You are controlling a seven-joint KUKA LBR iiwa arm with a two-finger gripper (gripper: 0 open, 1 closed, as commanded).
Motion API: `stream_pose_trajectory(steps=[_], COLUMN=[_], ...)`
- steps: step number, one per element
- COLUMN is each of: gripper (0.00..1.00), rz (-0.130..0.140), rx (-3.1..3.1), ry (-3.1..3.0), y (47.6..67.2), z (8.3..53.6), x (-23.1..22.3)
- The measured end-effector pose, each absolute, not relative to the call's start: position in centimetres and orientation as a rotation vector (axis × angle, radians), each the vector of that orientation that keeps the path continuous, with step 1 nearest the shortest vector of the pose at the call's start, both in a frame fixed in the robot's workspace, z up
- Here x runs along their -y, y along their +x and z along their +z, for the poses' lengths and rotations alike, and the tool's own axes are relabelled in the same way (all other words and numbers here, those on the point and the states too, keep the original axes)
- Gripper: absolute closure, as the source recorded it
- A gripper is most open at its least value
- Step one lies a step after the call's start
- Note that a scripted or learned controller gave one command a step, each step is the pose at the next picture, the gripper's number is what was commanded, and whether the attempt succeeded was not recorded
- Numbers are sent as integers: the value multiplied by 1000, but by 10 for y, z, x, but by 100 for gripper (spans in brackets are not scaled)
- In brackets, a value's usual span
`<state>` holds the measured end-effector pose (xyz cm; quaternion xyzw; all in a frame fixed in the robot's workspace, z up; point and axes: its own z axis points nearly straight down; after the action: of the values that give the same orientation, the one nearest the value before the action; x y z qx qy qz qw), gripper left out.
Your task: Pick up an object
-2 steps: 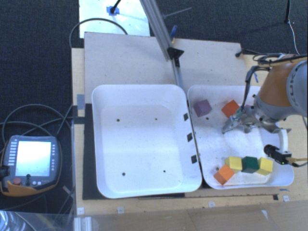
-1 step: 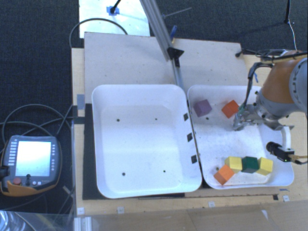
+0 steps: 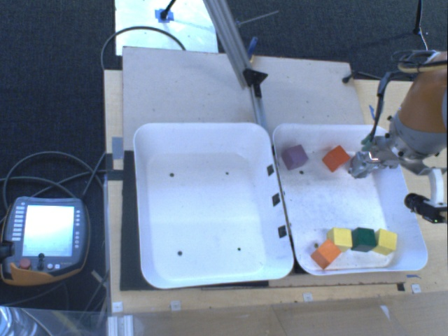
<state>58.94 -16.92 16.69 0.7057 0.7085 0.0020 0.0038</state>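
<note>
The right bin [image 3: 392,208] holds several blocks. A purple block [image 3: 294,157] and an orange block [image 3: 336,158] lie near its far edge. Along its near edge sit a yellow block [image 3: 341,238], a green block [image 3: 363,239], another yellow block [image 3: 385,241] and an orange block [image 3: 325,254]. My gripper [image 3: 362,164] hangs over the far right part of this bin, just right of the far orange block. Nothing is visible between its fingers.
The left bin [image 3: 203,201] stands beside the right one. A metal pole [image 3: 227,26] slants down to the gap between the bins at the back. A teach pendant [image 3: 42,240] lies left of the bench.
</note>
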Motion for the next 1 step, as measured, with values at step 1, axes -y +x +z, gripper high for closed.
stream_pose_trajectory(steps=[1], gripper=[100], rz=[8], rx=[-2221], ry=[2209], y=[597], z=[231], x=[172])
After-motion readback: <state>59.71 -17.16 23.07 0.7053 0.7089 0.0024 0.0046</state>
